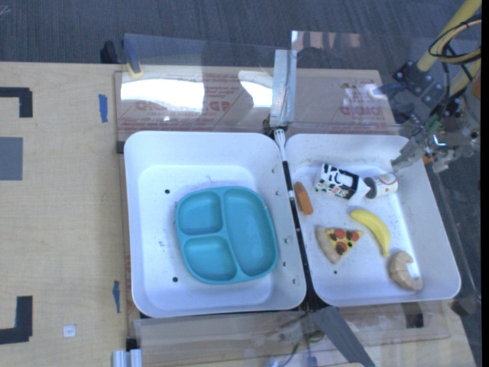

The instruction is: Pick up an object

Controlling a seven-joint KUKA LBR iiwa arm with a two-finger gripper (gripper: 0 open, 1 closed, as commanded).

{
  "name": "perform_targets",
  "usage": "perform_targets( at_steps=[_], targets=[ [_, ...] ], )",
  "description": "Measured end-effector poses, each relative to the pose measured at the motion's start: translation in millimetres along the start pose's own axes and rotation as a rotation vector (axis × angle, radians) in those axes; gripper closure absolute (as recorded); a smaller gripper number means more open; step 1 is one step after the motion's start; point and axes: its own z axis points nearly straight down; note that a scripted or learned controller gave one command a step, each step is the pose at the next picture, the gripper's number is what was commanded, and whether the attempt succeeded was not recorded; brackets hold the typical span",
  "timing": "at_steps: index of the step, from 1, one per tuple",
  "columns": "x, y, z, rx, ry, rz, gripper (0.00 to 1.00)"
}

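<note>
The right bin [439,239] holds several toys: a black-and-white cow figure [338,180], a small white and red piece [386,183] just right of it, an orange carrot-like stick [303,198], a yellow banana [373,228], a pizza slice [338,241] and a tan croissant [403,271]. My gripper [409,155] hangs over the bin's far right corner, above and to the right of the white and red piece. Nothing is visibly held in it.
The left bin [145,167] carries a teal divided plate [226,234]. A clear plastic wall [229,90] stands behind both bins. Yellow and black cables [451,40] hang along the arm at the upper right. A raised ridge [290,205] divides the two bins.
</note>
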Motion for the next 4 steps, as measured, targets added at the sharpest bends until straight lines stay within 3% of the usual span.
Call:
perform_targets(
  at_steps=[1,2,3,4],
  targets=[
    [11,-43,126,-0.011,-0.004,-0.037,0.0],
    [14,31,139,-0.008,-0.003,-0.152,0.0],
    [14,34,128,-0.014,-0.005,-0.153,1.0],
    [52,29,23,-0.009,-0.005,-0.418,1.0]
  ],
)
